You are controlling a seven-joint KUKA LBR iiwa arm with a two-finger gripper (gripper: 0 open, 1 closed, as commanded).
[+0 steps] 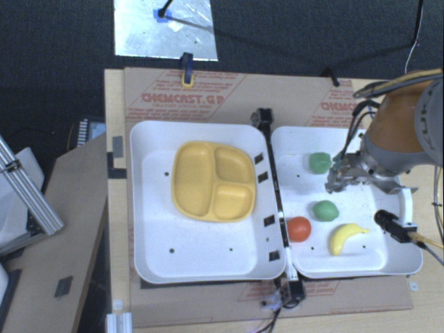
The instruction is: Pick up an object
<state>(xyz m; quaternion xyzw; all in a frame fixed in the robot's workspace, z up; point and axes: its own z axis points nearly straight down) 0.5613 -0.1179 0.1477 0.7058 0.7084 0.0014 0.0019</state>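
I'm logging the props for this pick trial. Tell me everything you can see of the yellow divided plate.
The yellow divided plate is a rounded square that looks like matte plastic, with raised ridges splitting it into three compartments: one long one on its left and two smaller ones on its right. It lies flat and slightly rotated on the floor of the left bin, near the middle. Nothing lies in it or touches it besides the bin.
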